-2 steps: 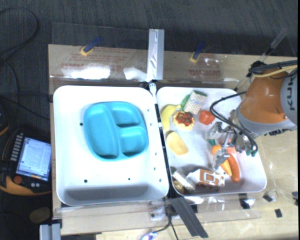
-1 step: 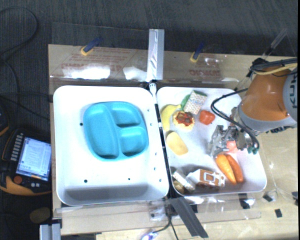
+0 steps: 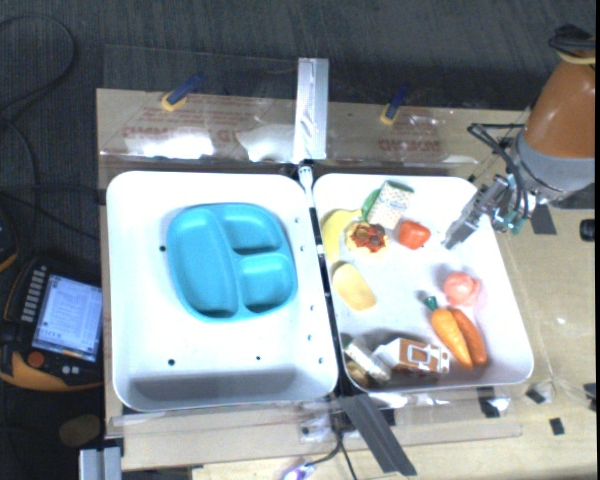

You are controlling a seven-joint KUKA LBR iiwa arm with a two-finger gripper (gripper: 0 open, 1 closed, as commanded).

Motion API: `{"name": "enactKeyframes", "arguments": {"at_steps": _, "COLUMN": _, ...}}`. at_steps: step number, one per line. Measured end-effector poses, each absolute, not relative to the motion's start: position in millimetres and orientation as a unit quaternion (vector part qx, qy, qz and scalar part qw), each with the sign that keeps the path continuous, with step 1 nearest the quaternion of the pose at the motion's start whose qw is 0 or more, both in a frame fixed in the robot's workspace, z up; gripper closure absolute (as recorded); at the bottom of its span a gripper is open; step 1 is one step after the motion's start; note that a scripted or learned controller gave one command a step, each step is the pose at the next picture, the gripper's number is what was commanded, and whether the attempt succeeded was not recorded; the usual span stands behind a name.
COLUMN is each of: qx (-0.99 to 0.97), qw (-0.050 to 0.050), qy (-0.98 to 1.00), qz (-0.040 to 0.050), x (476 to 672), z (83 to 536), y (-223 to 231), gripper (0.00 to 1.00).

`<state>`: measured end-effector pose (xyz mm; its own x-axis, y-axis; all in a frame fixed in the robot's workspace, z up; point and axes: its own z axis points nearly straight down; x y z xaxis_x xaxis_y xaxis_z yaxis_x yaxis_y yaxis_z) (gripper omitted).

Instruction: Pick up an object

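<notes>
Hovering at the right bin's point(image 3: 500, 268) upper right rim, your end effector point(image 3: 458, 234) grips nothing; open floor lies beneath, and whether it stands apart or together I cannot tell.

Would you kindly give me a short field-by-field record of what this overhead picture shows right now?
left bin: holds a blue divided tray
right bin: holds toy food
toy food: carrot, red tomato, pink ball, banana, yellow slice, small carton
arm: reaches in from the right
tool: over the right bin's upper right part, near the tomato, holding nothing visible
task state: nothing picked up yet
</notes>
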<state>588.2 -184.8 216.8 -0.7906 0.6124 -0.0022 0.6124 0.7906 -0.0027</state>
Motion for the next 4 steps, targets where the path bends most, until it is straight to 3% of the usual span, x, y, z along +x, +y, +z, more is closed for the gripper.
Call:
{"name": "enactKeyframes", "arguments": {"at_steps": 1, "qx": 0.429, "qw": 0.000, "qy": 0.903, "qz": -0.0012, "x": 622.2, "z": 183.4, "y": -86.7, "gripper": 1.00}}
{"name": "enactKeyframes", "arguments": {"at_steps": 2, "qx": 0.497, "qw": 0.000, "qy": 0.868, "qz": -0.0013, "x": 532.1, "z": 183.4, "y": -92.1, "gripper": 1.00}}
{"name": "enactKeyframes", "arguments": {"at_steps": 3, "qx": 0.388, "qw": 0.004, "qy": 0.922, "qz": 0.0010, "x": 500.8, "z": 90.5, "y": -149.1, "gripper": 1.00}}
{"name": "enactKeyframes", "arguments": {"at_steps": 4, "qx": 0.505, "qw": 0.000, "qy": 0.863, "qz": -0.0008, "x": 521.4, "z": 201.7, "y": -10.6, "gripper": 1.00}}
